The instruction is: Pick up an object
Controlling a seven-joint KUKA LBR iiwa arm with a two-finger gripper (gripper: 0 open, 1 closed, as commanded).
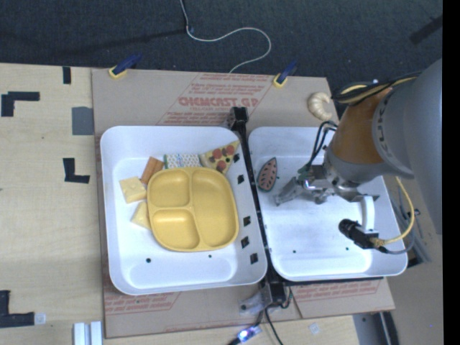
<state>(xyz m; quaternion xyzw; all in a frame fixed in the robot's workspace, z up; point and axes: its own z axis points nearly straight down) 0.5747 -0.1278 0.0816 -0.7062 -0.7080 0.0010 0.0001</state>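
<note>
Approach step: end effector (pixel 287 192), fingers spread and holding nothing, hangs in right bin (pixel 316 264) beside brown oval object (pixel 267 173) at left wall. Next: centre over it, descend.

— How is the light?
— Even and fairly bright, from overhead; the white bins (pixel 115 192) glare a little, nearly washing out their floors.
— Shadows?
— Soft ones, a faint one under the yellow plate (pixel 192 208) and beneath the arm (pixel 374 139).
— Sharpness?
— Mildly soft all over, with compression grain; the dark floor at top is murky.
</note>
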